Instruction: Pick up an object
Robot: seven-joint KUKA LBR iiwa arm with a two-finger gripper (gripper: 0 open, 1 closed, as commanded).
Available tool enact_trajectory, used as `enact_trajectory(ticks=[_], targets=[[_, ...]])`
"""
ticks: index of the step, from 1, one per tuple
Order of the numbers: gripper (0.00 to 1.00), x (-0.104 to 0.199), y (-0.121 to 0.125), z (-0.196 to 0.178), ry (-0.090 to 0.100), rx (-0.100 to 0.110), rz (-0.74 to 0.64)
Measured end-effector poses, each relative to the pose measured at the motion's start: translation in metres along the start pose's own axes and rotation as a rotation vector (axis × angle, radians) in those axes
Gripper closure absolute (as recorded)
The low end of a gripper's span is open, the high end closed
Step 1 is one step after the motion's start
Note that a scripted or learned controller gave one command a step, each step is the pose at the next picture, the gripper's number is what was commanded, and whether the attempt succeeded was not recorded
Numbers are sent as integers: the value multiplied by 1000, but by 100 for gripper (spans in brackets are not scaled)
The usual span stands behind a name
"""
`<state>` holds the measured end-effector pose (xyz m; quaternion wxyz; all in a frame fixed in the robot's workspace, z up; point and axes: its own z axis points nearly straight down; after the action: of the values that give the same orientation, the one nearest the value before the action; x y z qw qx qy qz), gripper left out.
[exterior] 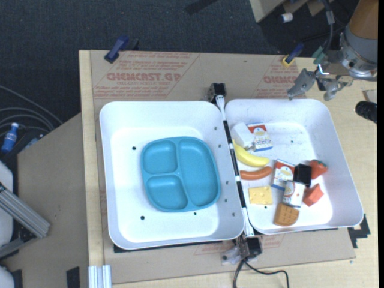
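Starting at the left, the left bin (114,179) sits on the desk (90,101) and holds one thing, a blue plate (179,173) with three parts. It lies flat in the middle, maybe so food can go on it later.

Next to it, touching along the middle edge, is the right bin (342,161). This is where all the toy food is. A white carton (258,135) lies at the far left part, with a banana (250,156) just near of it and a hot dog (255,174) under that. A cheese slice (260,195) and a cracker (286,215) sit closest to the near edge. Two small boxes (287,183) and some red pieces (314,194) are bunched up on the right. They lie loose and mixed, so the arm can choose any one.

At the far right, the hand (317,83) hangs above the far edge of the right bin. Its fingers look spread apart and nothing is between them. I think it is up high so it can come down on a toy. The banana looks easy, since it has some room around it.
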<state>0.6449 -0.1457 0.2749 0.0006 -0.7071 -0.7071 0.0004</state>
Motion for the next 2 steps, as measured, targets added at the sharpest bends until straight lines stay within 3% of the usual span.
enact_trajectory(ticks=[1, 2], targets=[[0, 27, 21, 148, 1, 3, -1], [0, 55, 21, 191, 1, 2, -1]])
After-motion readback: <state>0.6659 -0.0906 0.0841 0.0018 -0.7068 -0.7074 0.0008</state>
